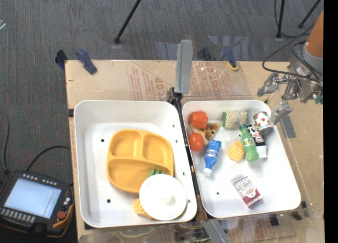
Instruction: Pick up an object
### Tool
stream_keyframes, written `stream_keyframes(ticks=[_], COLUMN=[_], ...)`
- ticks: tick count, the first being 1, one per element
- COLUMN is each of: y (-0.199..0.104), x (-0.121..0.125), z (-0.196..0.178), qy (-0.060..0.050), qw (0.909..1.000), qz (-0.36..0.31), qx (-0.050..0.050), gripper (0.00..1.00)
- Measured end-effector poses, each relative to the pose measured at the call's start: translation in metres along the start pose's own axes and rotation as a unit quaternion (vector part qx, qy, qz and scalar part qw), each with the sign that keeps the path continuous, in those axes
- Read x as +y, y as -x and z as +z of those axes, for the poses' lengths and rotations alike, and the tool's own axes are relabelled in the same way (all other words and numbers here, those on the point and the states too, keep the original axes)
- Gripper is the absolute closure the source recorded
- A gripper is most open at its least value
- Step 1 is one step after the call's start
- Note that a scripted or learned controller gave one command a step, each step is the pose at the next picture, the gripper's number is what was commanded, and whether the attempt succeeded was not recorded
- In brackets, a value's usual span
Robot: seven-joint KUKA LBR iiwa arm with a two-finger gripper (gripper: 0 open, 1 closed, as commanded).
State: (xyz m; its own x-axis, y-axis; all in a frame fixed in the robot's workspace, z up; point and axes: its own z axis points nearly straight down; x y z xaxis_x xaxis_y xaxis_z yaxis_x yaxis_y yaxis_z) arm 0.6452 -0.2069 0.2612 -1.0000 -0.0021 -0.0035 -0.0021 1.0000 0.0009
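My gripper (276, 99) hangs over the right bin's far right rim (266, 102), fingers spread, nothing between them. Just below it in the right bin lie a cow-patterned carton (260, 122) and a green bottle (248, 143). Further left are a yellow corn piece (236, 152), a blue bottle (212, 156), two red tomatoes (199, 119) (196, 141), a pizza slice (212, 129) and a beige and green roll (235, 119). A pink carton (247, 191) lies near the front.
The left bin (90, 131) holds a yellow divided tray (138, 157), a white round lid (162, 197) overlapping its front corner, and a small yellow item (138, 206). A grey post (184, 70) stands behind the bins' shared wall.
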Motion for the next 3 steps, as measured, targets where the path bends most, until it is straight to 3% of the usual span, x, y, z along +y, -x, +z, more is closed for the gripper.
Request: stream_keyframes(ticks=[1,2,3], y=[-0.018,0.002,-0.042], x=[0.0,0.06,0.122], z=[0.109,0.171,0.171], qy=[0.002,0.0,0.0], qw=[0.9995,0.9966,0.9958], qz=[-0.03,-0.082,-0.091], qx=[0.006,-0.002,-0.001], gripper=[0.0,0.0,0.0])
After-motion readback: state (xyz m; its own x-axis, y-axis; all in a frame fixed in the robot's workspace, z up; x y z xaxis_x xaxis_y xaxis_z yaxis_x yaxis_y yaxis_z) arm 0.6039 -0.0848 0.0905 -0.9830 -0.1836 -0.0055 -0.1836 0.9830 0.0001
